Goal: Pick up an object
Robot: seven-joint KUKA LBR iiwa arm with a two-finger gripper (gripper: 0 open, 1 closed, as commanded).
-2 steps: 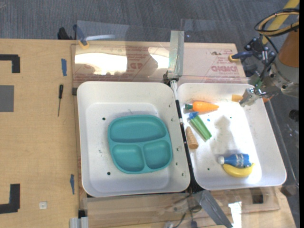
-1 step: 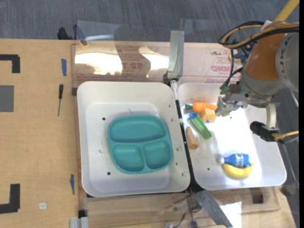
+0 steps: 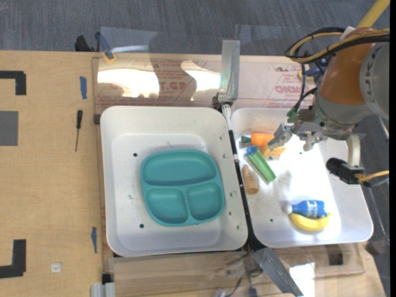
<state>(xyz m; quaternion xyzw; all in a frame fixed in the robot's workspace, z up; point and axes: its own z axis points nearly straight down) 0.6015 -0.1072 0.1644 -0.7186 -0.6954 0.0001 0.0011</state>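
The right bin (image 3: 346,228) holds several small objects. An orange piece (image 3: 262,139) lies at its far left beside a green stick-shaped item (image 3: 262,167). A brown cork-like piece (image 3: 250,180) rests against the left wall. A blue bottle (image 3: 310,208) and a yellow banana (image 3: 309,222) lie together near the front. My gripper (image 3: 294,139) hangs over the far part of this bin, just right of the orange piece. It is open, with nothing between its fingers.
The left bin (image 3: 117,166) holds a teal divided plate (image 3: 182,186). A small blue bit (image 3: 246,140) lies by the orange piece. A metal post (image 3: 229,70) stands behind the wall between the bins. Yellow and black cables (image 3: 322,42) loop above the wrist.
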